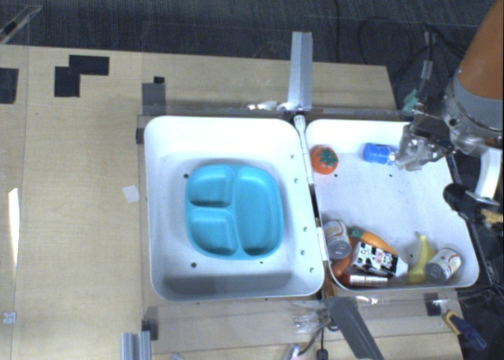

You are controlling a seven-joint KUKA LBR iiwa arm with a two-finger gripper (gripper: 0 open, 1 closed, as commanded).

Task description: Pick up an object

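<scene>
Nearest the camera, along the front wall of the right bin (472,276), lies a crowded heap: a small can (337,240) on its side by the divider, an orange carrot-like piece (376,241) above a black-and-white printed box (372,260), a yellow banana (420,250), and a second can (446,264) in the front right corner. All of them rest on the bin floor, so nothing has been lifted yet; as far as can be judged, the task is at its start or in its approach, with the whole grasp and lift left to do.

Beside this, the left bin (161,193) carries a blue divided plate (234,209) lying flat in its middle.

Farther back in the right bin, an orange-red round fruit (324,159) sits near the divider, and a small blue object (378,153) lies close to the back wall.

Just right of that blue object hangs the claw (413,152), at the end of the grey arm with its orange band (482,63). It appears low over the bin's back right part, near the blue object but seemingly apart from it. Nothing shows between its fingers. Whether they stand apart or together I cannot tell; the metal parts blur into one another at this size. The blue object looks the likeliest target, though that is only a guess from nearness.
</scene>
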